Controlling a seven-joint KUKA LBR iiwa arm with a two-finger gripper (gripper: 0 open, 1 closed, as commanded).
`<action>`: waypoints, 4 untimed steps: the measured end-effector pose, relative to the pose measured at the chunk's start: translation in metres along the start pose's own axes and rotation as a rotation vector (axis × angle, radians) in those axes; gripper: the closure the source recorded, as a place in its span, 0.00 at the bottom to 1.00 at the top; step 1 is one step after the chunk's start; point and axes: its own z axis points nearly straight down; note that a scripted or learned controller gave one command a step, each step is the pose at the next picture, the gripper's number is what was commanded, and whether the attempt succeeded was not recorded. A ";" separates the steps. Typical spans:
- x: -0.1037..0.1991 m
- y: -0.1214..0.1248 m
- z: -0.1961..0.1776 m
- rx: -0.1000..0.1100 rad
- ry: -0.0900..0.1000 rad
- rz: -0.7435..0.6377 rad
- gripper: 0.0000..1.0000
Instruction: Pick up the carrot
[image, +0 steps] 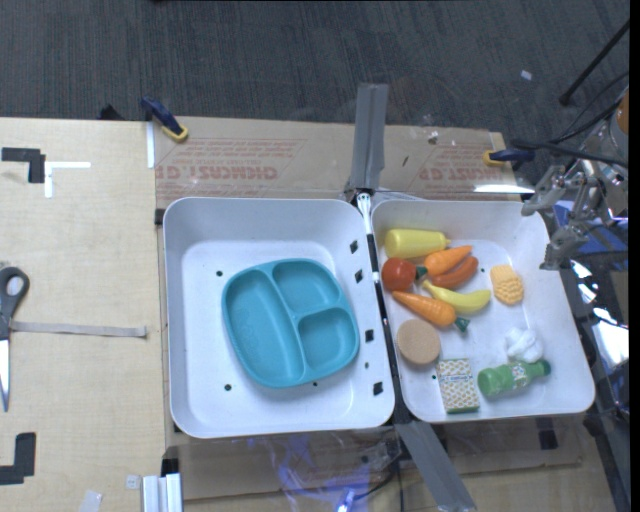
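Note:
The carrot (425, 308) lies in the right bin (560, 330), left of its middle. It is orange, with a small green stub at its lower right end, and slants down to the right. It touches a red tomato (398, 272) at its upper end and a yellow banana (462, 297) along its upper side. A second orange piece (450, 262) lies just above the banana. The gripper (567, 225) hangs over the bin's upper right corner, well to the right of and above the carrot, with nothing seen in it.
The right bin also holds a yellow piece (415, 241), a yellow waffle-like piece (507, 286), a tan disc (418, 342), a small box (458, 385), a green bottle (513, 377) and a white lump (523, 345). A blue divided plate (290, 322) sits in the left bin (190, 330).

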 end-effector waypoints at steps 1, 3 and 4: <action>0.014 0.064 0.125 -0.001 0.000 -0.011 0.00; 0.042 0.119 0.153 0.000 0.001 0.310 0.00; 0.040 0.119 0.143 0.001 -0.005 0.306 1.00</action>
